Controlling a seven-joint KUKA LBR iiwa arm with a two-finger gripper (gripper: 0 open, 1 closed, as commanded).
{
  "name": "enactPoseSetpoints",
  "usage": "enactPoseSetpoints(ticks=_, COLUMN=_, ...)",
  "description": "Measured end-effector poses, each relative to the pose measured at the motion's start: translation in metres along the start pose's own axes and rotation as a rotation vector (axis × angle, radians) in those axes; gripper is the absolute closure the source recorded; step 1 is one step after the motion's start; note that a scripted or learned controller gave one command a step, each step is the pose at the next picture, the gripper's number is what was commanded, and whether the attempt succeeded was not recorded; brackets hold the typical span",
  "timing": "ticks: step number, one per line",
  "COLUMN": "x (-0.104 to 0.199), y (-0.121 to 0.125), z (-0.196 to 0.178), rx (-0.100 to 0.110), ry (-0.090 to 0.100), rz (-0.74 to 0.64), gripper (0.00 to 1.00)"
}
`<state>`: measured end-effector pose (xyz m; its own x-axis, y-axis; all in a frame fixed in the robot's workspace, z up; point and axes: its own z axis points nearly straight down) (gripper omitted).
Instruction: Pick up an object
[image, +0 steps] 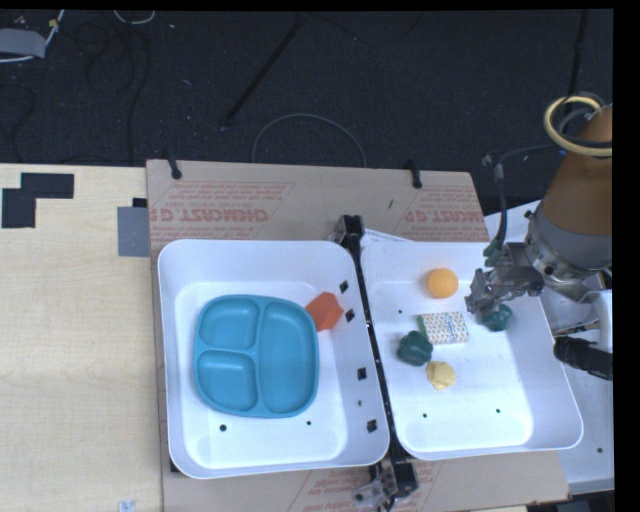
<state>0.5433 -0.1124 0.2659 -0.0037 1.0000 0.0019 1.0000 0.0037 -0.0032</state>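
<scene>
Just beside the hand, a teal object.

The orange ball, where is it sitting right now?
In the camera view the orange ball lies in the right bin, near its far side, just above the small patterned block and left of the gripper.

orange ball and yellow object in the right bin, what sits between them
The patterned white block lies between the orange ball and the yellow object, in the camera view.
</scene>
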Motion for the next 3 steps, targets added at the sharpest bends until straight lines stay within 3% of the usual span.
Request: enactPoseSetpoints(ticks=3, x=0.174, y=-0.019, z=0.02, rx=0.002, ry=0.001, rz=-0.002, gripper=1.0)
